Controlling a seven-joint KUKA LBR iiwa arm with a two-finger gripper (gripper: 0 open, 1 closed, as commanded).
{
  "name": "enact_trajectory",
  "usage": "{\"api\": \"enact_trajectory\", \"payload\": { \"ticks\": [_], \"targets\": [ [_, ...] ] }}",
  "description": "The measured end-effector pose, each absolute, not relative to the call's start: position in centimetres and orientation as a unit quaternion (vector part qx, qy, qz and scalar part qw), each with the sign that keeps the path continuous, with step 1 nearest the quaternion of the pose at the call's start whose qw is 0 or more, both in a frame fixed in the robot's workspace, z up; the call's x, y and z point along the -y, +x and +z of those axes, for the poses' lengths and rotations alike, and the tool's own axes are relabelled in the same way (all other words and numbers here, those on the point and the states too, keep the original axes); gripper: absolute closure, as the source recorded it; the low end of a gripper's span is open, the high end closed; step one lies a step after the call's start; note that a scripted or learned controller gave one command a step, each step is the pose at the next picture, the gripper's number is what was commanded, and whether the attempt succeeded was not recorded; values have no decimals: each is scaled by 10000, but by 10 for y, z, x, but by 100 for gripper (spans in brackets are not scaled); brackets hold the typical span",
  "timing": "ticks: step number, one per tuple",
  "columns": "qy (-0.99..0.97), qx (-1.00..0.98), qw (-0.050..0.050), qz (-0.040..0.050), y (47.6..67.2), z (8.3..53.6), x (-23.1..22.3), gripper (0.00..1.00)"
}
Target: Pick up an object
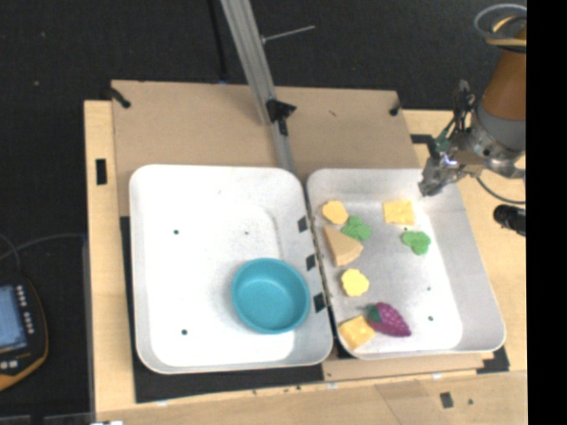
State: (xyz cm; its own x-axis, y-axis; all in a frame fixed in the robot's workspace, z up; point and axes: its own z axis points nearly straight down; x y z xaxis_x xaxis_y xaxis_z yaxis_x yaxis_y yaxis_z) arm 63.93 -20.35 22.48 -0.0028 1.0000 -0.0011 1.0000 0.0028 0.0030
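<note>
The end effector (434, 181) hangs over the far rim of the right bin (469, 264). I cannot tell if it is open, and nothing shows in it. The yellow block (399, 212) lies nearest, just inside that rim. Reaching down this close, it could bump the rim.

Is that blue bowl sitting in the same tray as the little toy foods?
No, the blue bowl sits in the left bin, while the toy foods lie in the right bin.
</note>
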Motion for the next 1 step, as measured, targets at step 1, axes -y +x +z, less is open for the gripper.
{"api": "enact_trajectory", "payload": {
  "ticks": [1],
  "targets": [
    [7059, -7083, 32, 18, 640, 277, 205, 100]
  ]
}}
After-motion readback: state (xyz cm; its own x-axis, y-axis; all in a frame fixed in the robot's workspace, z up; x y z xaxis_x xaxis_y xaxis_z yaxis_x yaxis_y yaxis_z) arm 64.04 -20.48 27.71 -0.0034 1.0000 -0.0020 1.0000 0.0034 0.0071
